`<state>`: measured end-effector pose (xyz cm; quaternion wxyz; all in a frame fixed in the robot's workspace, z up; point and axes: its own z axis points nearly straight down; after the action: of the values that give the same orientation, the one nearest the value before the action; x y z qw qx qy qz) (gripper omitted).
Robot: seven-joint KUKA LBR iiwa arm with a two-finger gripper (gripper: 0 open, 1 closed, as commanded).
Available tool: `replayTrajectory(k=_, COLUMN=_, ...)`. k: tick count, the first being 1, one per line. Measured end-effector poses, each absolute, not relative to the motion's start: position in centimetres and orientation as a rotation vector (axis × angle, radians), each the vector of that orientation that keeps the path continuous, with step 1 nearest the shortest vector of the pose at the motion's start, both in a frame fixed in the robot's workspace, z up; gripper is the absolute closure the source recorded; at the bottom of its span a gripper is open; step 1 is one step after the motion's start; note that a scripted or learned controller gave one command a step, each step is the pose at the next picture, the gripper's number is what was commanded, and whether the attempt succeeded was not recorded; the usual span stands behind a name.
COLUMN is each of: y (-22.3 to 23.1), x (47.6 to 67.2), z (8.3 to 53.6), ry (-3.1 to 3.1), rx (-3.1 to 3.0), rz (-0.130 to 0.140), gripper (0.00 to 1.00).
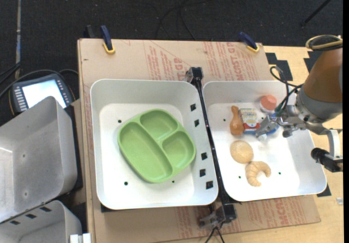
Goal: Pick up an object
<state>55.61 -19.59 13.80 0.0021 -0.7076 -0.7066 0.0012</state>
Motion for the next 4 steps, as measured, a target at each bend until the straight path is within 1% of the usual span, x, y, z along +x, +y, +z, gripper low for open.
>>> replayTrajectory(k=1, y=-19.5, x=55.5, z=8.9, ry=-2.217, rx=-2.22, rz=0.004, gripper=0.0)
replayTrajectory(k=2, y=-19.5, x=55.7, z=10.2, ry=-2.221, rx=-2.224, rz=0.0, gripper=1.0)
replayTrajectory(k=3, y=-19.5, x=55.9, z=16.6, ry=-2.229, rx=-2.223, rz=-0.005, gripper=1.0)
replayTrajectory(k=4, y=-19.2, x=56.3, z=20.9, ry=-2.229, rx=-2.221, rz=-0.004, gripper=1.0)
